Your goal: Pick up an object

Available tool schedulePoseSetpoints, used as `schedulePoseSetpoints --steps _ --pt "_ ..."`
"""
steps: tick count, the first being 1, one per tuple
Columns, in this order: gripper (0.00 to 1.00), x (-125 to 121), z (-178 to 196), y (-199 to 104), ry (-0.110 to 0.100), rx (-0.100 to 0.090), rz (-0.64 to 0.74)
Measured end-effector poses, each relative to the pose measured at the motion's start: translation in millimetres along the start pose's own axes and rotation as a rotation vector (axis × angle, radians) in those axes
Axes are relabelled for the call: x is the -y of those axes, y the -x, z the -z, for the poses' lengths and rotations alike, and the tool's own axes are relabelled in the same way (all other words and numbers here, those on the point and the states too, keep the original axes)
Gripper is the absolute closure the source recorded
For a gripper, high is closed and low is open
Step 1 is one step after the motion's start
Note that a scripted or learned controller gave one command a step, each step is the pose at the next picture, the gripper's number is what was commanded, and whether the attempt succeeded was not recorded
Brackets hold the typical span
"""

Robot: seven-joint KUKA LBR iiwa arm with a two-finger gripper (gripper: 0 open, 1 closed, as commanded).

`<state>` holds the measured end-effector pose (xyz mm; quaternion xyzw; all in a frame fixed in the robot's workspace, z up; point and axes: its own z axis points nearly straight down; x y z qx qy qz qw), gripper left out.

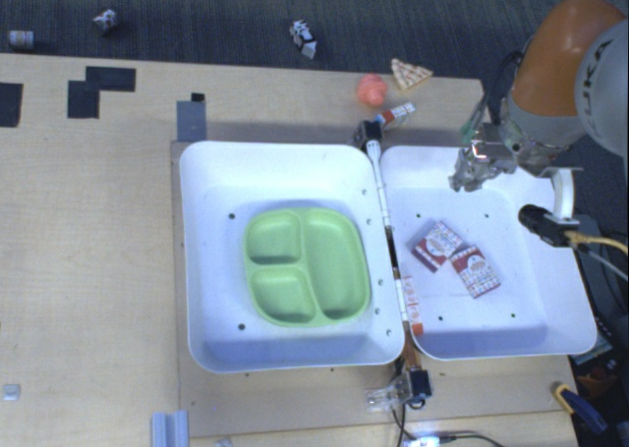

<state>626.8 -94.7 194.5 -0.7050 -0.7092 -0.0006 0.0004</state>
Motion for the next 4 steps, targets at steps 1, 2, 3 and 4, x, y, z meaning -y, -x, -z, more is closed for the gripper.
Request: schedulePoseSetpoints --steps 1,2,3,4 --pt "1.00 0.8 30.2 112.6 0.003 0.004 -0.004" --pt "1.00 -1.1 41.4 110.5 0.008 0.004 0.002" --pt "1.00 61.7 -19.1 65.8 0.000 0.001 -0.003" --pt "1.00 46.3 18.7 111.5 0.005 0.004 -0.004"
